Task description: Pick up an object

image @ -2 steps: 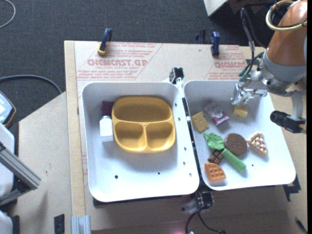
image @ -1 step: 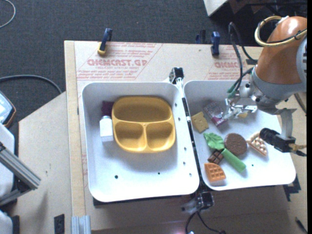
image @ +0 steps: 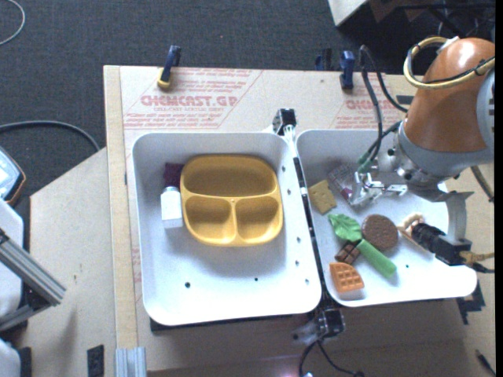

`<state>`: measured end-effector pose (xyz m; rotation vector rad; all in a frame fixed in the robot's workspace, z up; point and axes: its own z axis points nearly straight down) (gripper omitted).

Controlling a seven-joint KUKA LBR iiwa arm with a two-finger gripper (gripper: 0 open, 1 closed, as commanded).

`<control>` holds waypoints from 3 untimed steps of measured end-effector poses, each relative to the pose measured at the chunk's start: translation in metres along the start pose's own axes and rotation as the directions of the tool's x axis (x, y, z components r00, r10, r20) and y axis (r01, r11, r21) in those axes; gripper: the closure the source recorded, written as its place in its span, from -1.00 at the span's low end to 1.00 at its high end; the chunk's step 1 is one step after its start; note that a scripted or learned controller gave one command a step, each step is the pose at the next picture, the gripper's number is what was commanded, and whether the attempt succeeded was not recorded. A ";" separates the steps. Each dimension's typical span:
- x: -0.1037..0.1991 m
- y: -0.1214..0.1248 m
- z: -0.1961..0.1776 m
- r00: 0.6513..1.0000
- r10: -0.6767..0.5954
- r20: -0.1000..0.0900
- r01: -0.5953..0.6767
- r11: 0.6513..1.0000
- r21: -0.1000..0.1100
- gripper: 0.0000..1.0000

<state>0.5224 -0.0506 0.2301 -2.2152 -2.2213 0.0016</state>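
My gripper (image: 361, 188) hangs low over the back middle of the right bin (image: 409, 293), reaching in from the right. A small greyish-pink object (image: 341, 181) lies right beside it on its left; whether they touch is unclear. A tan square cracker (image: 321, 196) sits nearer the bin's left wall. In front of the gripper lie a green leafy piece with a long stem (image: 346, 228), a round brown cookie (image: 380, 232), a chocolate piece (image: 348, 251) and an orange waffle (image: 346, 278). A pale pretzel-like piece (image: 410, 226) rests to the cookie's right.
The left bin (image: 149, 273) holds a yellow divided plate (image: 230, 199), with a small white bottle (image: 171, 207) and a dark maroon item (image: 173, 171) at the plate's left edge. The wall between the bins runs just left of the cracker.
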 end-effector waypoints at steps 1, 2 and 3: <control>-0.010 -0.005 -0.004 1.000 0.003 0.001 -0.003 1.000 -0.002 1.00; -0.015 -0.009 0.008 1.000 0.004 0.001 -0.004 1.000 0.000 1.00; -0.003 -0.001 -0.004 1.000 0.001 0.003 -0.001 1.000 -0.007 1.00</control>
